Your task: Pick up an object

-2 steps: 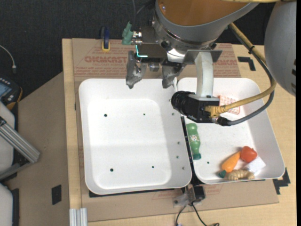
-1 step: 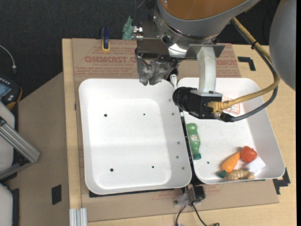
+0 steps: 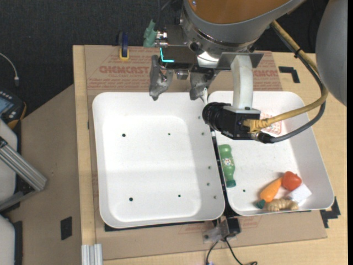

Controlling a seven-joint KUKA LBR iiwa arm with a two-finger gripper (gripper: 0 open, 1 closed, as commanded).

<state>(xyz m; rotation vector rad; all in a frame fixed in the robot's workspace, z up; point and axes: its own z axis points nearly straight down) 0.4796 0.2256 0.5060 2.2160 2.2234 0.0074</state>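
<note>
Hovering at upper centre over the left bin's (image 3: 110, 106) far rim, the gripper (image 3: 177, 88) hangs spread, grasping nothing.

left bin (image 3: 110, 164) open, toys (image 3: 278, 192) crowd right bin (image 3: 309, 148)

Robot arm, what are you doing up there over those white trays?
The robot arm's gripper hangs with open fingers over the back rim of the left bin, with nothing between them. Its job is to pick something up, and that has not happened yet. The toys all lie in the right bin: a green bottle by the divider, and near the front corner an orange carrot, a red tomato-like piece and a pale knobbly piece.
</note>
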